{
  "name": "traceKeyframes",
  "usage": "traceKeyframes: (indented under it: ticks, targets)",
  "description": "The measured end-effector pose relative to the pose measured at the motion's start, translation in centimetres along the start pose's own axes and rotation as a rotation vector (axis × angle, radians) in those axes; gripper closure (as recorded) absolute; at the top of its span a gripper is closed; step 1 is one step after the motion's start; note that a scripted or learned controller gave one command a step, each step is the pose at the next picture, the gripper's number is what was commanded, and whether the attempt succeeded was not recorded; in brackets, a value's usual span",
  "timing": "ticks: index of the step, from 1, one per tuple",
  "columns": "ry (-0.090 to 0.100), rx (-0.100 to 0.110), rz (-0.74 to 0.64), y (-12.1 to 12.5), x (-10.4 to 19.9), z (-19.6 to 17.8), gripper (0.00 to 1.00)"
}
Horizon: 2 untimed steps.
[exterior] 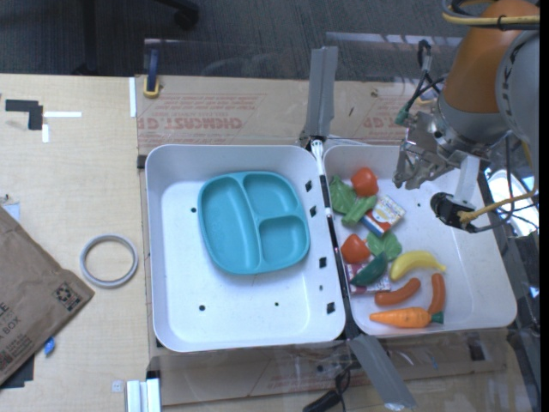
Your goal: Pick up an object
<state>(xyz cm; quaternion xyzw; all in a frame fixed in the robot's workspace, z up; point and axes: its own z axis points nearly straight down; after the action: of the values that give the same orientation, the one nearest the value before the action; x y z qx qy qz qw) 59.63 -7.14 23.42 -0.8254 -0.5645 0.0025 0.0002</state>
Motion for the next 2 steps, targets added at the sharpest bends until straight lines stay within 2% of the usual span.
traceKeyframes:
  ticks: [1,2]
  targets:
    - [0.001,0.002,-0.201,-1.8,5.1,3.4,1.0]
    - [0.0,-0.002,-0.467,-4.4,21.2,-0.9,1.0]
